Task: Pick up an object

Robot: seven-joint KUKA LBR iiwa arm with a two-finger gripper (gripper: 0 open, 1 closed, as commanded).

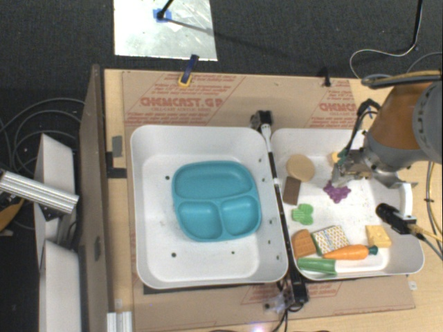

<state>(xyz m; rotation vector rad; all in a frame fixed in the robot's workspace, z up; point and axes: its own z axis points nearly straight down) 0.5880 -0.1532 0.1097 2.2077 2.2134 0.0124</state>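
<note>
step: closing in on small purple grape-like toy [337, 193], mid right bin [415, 258], toward the bench's right edge | my hand [341, 173] hung just above it, finger state unreadable | advice: I judged a straight descent best, clear of the tan round disc [300, 166]

The arm [408, 126] is seen at the right edge of the frame, in its upper half. A grey rounded link is cut off by the frame's edge, and an orange band is seen on it above the wrist. From there the wrist is angled down and to the left. The gripper [340, 177] is pointed downward, right of the frame's centre. Its tip is blurred and small, so its state cannot be made out. A cable is looped beside the wrist, on its left.
</note>
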